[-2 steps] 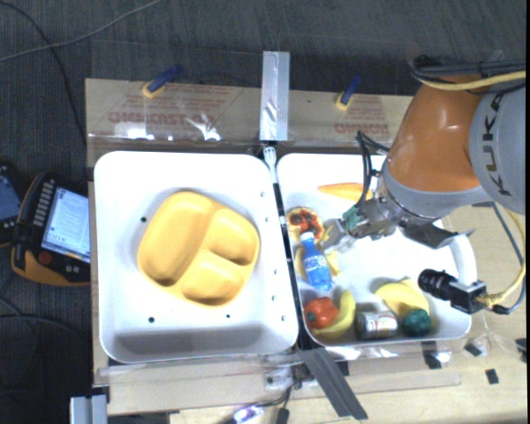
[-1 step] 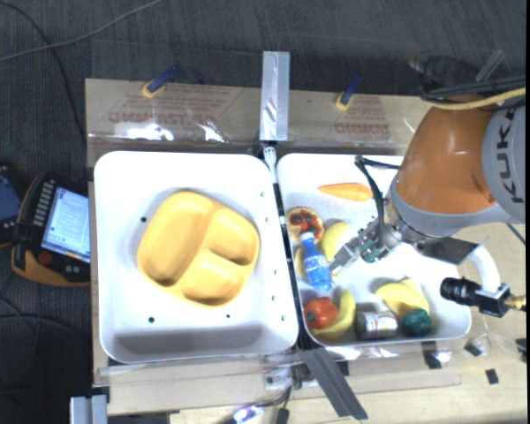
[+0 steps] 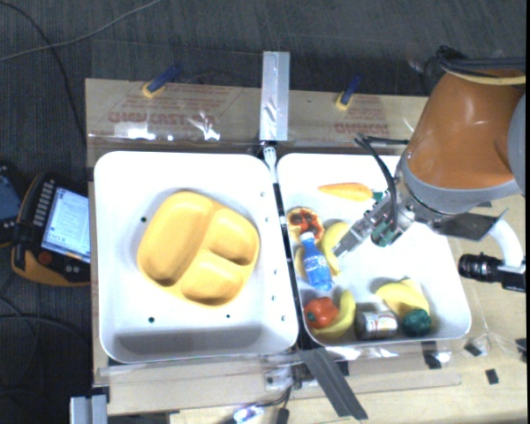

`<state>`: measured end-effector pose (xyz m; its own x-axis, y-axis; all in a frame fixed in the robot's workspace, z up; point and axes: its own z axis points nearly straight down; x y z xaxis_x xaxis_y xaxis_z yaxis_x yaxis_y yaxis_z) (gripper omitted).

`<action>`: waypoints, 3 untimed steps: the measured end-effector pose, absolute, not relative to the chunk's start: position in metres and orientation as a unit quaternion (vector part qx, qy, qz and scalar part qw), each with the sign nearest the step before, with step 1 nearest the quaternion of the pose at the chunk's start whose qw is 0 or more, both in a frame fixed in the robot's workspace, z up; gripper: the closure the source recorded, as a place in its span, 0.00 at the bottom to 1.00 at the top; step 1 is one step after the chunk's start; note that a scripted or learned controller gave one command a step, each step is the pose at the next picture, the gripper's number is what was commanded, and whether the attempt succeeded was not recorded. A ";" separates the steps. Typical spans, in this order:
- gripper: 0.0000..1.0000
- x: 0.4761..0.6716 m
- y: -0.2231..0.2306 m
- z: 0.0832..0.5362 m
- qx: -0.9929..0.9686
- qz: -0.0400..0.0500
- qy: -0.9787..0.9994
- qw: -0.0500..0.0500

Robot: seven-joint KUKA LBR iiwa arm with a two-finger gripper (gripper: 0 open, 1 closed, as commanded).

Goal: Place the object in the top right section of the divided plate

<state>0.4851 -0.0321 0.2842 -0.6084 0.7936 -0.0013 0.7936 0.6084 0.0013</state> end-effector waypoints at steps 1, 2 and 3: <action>1.00 0.483 -0.029 0.183 0.325 0.000 0.946 -0.001; 1.00 0.485 -0.027 0.341 0.354 0.000 0.935 0.002; 1.00 0.486 -0.035 0.435 0.197 0.000 0.980 0.004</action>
